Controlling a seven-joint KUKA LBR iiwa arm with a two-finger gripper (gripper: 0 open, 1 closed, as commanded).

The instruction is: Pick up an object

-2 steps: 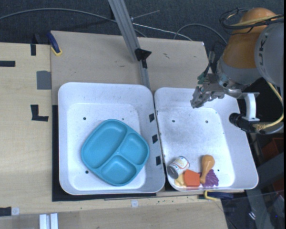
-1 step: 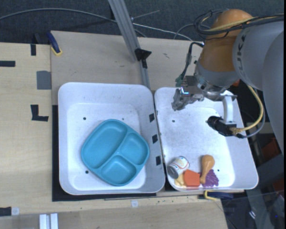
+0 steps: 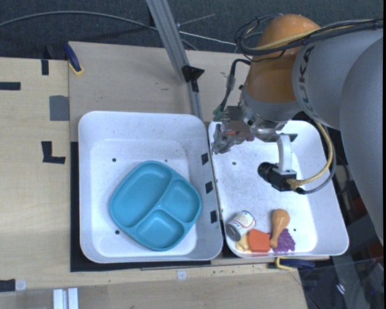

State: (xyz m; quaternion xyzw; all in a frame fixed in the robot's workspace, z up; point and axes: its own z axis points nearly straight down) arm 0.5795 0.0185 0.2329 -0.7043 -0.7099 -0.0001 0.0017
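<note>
My gripper hangs over the far left corner of the right bin, close to the wall between the two bins. Nothing shows between its fingers. At that bin's near edge lies a cluster of small things: a white can with a red label, an orange block, a tan drumstick-shaped toy and a purple toy. The gripper is well away from them, toward the far side. A blue divided plate lies in the left bin.
The big grey arm with its orange band covers the right bin's far right part. A black cable connector hangs over the bin's middle. A slanted metal rod rises behind the bins.
</note>
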